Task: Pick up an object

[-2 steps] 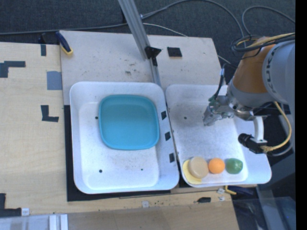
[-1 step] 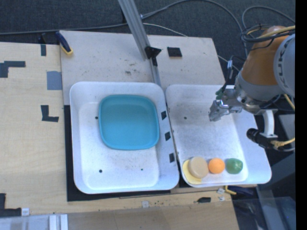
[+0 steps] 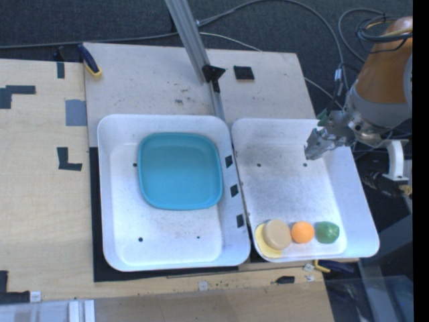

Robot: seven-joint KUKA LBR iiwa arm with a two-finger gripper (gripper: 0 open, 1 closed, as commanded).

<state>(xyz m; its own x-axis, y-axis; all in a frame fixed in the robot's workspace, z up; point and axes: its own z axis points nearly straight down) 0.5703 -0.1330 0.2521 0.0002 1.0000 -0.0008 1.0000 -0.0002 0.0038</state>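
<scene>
Along the near edge of the right bin (image 3: 288, 180) lie three small objects in a row: a tan round piece (image 3: 275, 233) resting on something yellow, an orange ball (image 3: 302, 232) and a green ball (image 3: 326, 231). My gripper (image 3: 314, 149) hangs over the far right part of that bin, well behind the three objects and apart from them. Nothing shows between its fingers. A blue square plate (image 3: 179, 170) lies in the left bin (image 3: 120, 200).
A slanted metal bar (image 3: 194, 42) runs from the top down to the gap between the bins. Cables trail over the dark floor at the upper right. A blue and yellow tool (image 3: 90, 60) lies at the board's far left corner.
</scene>
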